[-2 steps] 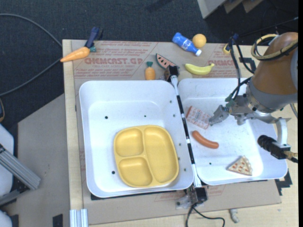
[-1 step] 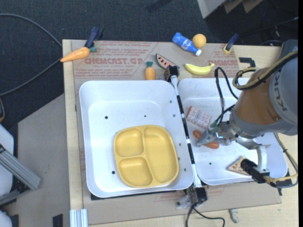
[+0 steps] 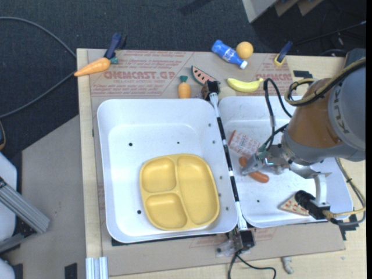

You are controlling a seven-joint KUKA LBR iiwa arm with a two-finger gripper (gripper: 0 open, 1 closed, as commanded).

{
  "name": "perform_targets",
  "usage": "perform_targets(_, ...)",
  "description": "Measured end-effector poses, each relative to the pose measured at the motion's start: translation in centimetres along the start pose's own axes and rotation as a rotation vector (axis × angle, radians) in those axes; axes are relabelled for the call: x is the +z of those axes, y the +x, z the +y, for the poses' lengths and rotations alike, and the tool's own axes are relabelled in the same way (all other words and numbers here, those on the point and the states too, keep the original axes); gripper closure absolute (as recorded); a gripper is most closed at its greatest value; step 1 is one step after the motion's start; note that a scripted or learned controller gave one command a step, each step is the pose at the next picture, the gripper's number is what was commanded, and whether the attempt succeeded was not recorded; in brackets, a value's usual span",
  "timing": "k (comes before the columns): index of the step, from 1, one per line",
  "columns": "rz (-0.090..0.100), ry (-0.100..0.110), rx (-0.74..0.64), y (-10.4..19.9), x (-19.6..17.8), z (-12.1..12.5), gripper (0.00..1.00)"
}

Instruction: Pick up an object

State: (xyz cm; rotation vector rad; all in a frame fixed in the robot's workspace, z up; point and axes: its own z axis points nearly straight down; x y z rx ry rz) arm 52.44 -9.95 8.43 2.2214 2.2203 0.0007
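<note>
My gripper [image 3: 256, 165] is low in the right bin [image 3: 256, 112], near its left wall, at the end of the grey arm with the orange band. Just below it lies a small red-orange sausage [image 3: 260, 177], close to or touching the gripper's tip. A red and white packet [image 3: 242, 142] lies just above and left of the gripper. At the bin's lower right rests a pizza slice toy [image 3: 292, 205]. Nothing is visibly held.
The left bin [image 3: 116, 127] holds a yellow divided plate [image 3: 179, 189]. On the bench behind the bins lie a carrot [image 3: 93, 67], a watermelon slice [image 3: 200, 74], a blue bottle [image 3: 228, 53], an orange [image 3: 244, 49] and a banana [image 3: 244, 85]. Cables loop over the right bin.
</note>
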Motion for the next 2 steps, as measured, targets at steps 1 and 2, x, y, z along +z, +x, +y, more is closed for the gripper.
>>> perform_targets(1, 0.000, -0.001, 0.001, 0.0, -1.0, 0.0, 1.00)
perform_targets(2, 0.002, 0.000, -0.002, 9.7, -10.1, 3.6, 1.00)
